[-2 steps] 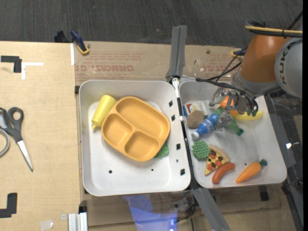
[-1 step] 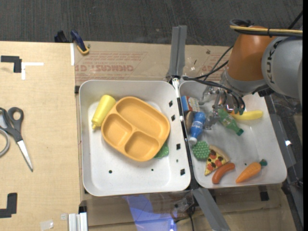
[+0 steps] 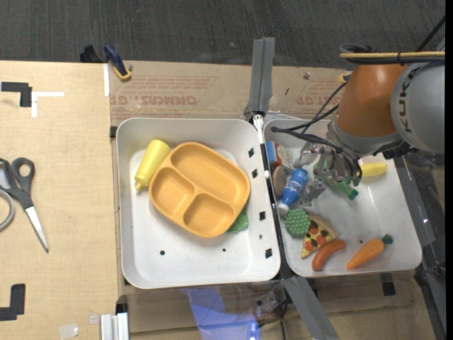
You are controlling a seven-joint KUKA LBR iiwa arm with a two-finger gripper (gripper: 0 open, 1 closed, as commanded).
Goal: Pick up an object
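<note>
My gripper (image 3: 328,176) hangs over the back middle of the right bin (image 3: 403,214), under the orange band of the arm. Just left of it lies a blue bottle (image 3: 294,185), slanted. A green marker-like piece (image 3: 345,188) and a yellow item (image 3: 374,168) lie right beside the gripper. Toward the front of this bin are a green knobbly toy (image 3: 297,222), a pizza slice (image 3: 316,236), a red sausage (image 3: 328,254) and a carrot (image 3: 368,252). Nothing can be seen held.
The left bin (image 3: 191,261) holds an orange divided plate (image 3: 200,188), a yellow bottle (image 3: 151,163) at its back left, and a green piece (image 3: 240,224) peeking from under the plate. Scissors (image 3: 25,198) lie on the bench at far left. A blue clamp (image 3: 117,61) sits behind the bins.
</note>
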